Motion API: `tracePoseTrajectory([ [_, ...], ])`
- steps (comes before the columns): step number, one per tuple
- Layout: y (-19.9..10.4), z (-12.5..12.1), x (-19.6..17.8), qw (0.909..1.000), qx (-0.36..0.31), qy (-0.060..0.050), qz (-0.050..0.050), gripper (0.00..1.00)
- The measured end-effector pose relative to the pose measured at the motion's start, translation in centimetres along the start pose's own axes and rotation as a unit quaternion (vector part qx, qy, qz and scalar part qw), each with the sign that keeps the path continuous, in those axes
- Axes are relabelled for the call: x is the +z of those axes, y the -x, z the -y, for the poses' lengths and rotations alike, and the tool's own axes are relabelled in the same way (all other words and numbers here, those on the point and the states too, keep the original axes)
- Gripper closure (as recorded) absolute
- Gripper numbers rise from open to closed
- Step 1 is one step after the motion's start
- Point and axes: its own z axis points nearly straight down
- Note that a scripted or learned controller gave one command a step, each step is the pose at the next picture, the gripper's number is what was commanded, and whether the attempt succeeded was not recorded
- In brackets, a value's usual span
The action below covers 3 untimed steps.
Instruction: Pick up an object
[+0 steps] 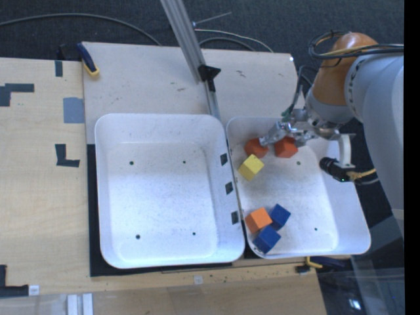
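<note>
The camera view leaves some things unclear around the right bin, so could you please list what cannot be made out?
- Pincer: its tips blur together over the right bin, so open or shut is unclear.
- Red block: touching the pincer or just beside it, cannot tell.
- Lower blue block: partly covered by the orange block.
- Arm: cut off by the right edge.

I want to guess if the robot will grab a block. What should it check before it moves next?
1. Gripper over the right bin: ok.
2. A block close below it: ok, the red-orange block and the round orange-red piece lie beside it.
3. A block already held: cannot tell.
4. Yellow block apart from the target: ok.
5. Orange block and blue blocks out of the way: ok, clustered at the bin's near corner.
6. Black cable away from the blocks: ok.
</note>
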Motion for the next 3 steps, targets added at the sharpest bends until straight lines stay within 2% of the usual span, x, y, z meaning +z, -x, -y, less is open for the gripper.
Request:
tracePoseTrajectory([
  [1,-3.6,1.2,0.7,1.0,-0.001,0.002,-0.004,0.0],
  [2,4.3,-1.0,1.4,1.0,0.001,0.002,0.0,0.0],
  [3,3.7,-0.1,2.7,0.9999,0.0,-0.011,-0.003,0.0],
])
